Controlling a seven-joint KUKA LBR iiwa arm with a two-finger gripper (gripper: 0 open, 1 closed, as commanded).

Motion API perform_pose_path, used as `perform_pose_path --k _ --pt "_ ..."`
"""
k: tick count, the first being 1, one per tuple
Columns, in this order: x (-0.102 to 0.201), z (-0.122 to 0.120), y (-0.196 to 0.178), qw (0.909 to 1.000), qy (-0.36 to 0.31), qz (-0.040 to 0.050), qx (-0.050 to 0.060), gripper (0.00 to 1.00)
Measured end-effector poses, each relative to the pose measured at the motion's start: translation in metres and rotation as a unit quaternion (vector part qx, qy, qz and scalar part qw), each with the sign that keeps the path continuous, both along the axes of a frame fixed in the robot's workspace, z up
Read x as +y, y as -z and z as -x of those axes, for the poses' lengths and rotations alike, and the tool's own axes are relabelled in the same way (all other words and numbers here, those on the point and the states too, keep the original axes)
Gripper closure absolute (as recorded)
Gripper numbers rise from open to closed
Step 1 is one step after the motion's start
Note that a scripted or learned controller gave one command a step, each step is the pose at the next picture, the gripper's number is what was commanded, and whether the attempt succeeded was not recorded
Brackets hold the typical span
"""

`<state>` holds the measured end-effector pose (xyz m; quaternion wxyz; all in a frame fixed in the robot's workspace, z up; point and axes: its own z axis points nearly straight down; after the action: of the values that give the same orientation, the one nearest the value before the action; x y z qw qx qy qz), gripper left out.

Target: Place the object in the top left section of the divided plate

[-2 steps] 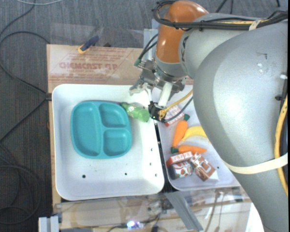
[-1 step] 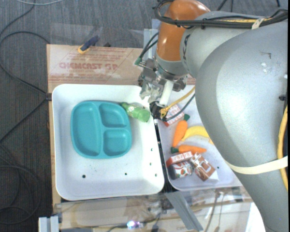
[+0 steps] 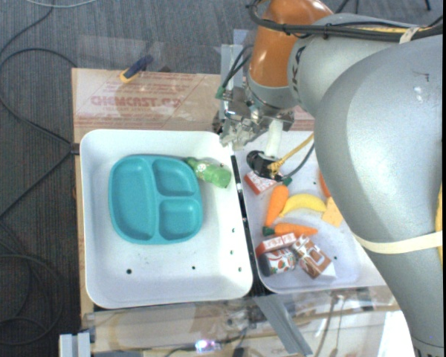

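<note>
Teal divided plate (image 3: pixel 156 198) lies in left bin (image 3: pixel 111 274). Green object (image 3: pixel 210 172) rests just beside plate's upper right rim, touching it. Gripper (image 3: pixel 241 130) hovers above bin divider; finger state indeterminate. Carrot (image 3: pixel 276 204), banana (image 3: pixel 305 203) in right bin (image 3: pixel 349 270).

Two white bins are sitting side by side: the left bin (image 3: pixel 119 274) and the right bin (image 3: pixel 349 274). One teal divided plate (image 3: pixel 156 199) with three sections is lying in the left bin, with one green toy (image 3: pixel 212 173) at its edge. The right bin is holding two carrots (image 3: pixel 276 203), one banana (image 3: pixel 306 203) and several small cartons (image 3: pixel 293 257), their exact number unclear.
</note>
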<state>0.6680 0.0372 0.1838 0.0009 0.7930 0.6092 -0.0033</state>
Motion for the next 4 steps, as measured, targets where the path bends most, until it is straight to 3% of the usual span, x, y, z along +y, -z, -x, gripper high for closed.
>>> perform_pose_path --k 1,2,4 --pt "0.024 0.000 -0.034 0.9993 0.037 -0.0012 -0.001 1.00" --pt "0.066 0.043 0.003 0.9996 -0.028 -0.0018 0.000 1.00" --pt "0.065 0.060 -0.064 1.0000 -0.008 -0.0020 0.000 1.00"
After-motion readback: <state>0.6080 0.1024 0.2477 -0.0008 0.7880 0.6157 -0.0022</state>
